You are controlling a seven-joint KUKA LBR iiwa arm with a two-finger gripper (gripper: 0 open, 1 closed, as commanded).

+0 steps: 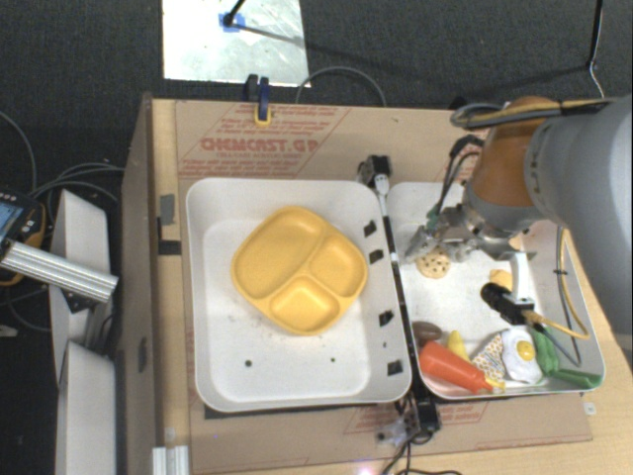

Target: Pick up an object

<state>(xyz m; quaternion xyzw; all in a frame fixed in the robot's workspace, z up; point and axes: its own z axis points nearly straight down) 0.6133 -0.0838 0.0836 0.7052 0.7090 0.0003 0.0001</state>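
Note:
My gripper (439, 243) hangs low over the back left part of the right bin (582, 295), reaching in from the right. A round chocolate-chip cookie (432, 263) lies just below and in front of it, very close or touching. Along the bin's front lie an orange carrot (454, 367), a fried egg (520, 349), a green pod (566, 365), a small yellow piece (456, 342) and a brown piece (427, 331). Nothing visibly sits in the gripper.
The left bin (223, 364) holds a yellow divided plate (300, 268) at its middle. A black-clipped divider (388, 265) separates the two bins. Another yellow item (499, 278) lies right of the cookie. The arm's grey body covers the right bin's back right.

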